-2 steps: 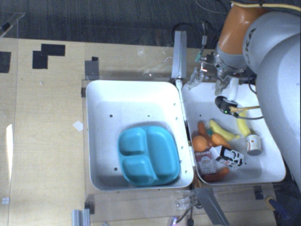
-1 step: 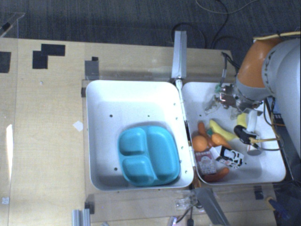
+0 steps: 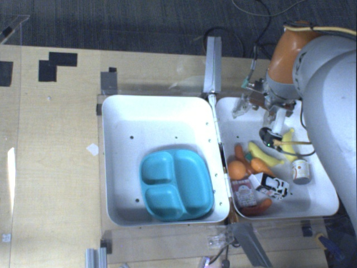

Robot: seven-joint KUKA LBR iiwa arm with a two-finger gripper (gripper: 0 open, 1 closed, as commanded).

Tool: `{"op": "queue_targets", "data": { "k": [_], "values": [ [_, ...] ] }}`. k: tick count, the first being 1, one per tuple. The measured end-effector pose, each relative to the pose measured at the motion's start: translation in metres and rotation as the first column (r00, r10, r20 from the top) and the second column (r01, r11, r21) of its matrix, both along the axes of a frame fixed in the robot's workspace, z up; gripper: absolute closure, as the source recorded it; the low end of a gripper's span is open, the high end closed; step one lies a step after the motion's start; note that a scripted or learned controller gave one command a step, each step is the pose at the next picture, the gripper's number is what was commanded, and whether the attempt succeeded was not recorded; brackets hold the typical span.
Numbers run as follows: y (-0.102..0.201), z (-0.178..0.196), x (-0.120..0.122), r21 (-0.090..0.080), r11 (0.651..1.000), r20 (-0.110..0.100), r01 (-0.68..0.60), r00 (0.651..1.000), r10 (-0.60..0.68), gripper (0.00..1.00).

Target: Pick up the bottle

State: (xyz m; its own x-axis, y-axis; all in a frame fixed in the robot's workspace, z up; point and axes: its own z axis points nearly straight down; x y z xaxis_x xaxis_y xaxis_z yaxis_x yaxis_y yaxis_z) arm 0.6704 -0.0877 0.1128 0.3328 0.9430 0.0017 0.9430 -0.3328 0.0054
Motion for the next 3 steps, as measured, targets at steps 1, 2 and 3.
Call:
{"op": "queue_targets", "data": {
  "k": [1,2,3],
  "values": [
    [0.086,0.075,0.000,0.001,0.999,0.002,-0.049,0.999,0.049,0.00],
    [0.167,0.073,-0.001,0.001,0.999,0.000,-0.034,0.999,0.034,0.00],
    [0.218,-0.009,-0.001,0.000,0.960,-0.002,-0.278,0.960,0.278,0.00]
  ]
}}
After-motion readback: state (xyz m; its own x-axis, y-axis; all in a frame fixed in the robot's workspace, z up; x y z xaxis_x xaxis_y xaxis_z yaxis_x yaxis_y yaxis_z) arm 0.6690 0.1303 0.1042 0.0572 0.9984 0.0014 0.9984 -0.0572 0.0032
